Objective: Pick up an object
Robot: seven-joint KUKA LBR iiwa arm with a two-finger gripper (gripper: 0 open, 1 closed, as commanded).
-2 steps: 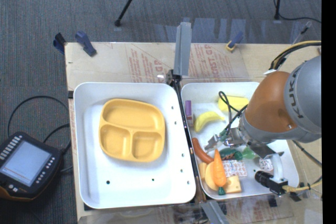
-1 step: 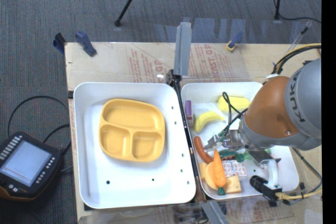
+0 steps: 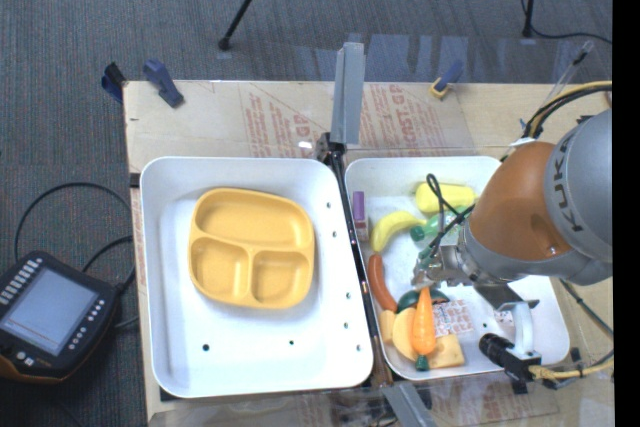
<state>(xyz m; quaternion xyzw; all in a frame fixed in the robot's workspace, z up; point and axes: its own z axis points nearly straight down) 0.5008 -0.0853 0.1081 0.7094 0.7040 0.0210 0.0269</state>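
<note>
Hand (image 3: pixel 432 273) low in the rt bin (image 3: pixel 480 165), carrot (image 3: pixel 424 323) just below it, grip state can't tell — nothing lifted yet, pick-up left.

The arm (image 3: pixel 545 210) reaches from three o'clock over the right bin (image 3: pixel 385 177), its gripper (image 3: pixel 432 267) above a carrot (image 3: pixel 424 322), sausage (image 3: pixel 381 283) and banana (image 3: pixel 393 228), while the left bin (image 3: pixel 170 345) holds a yellow divided plate (image 3: pixel 252 246).

Divided plate (image 3: pixel 252 248) in left bin (image 3: pixel 165 315); toy food (image 3: pixel 423 320) in right bin (image 3: pixel 480 165).
</note>
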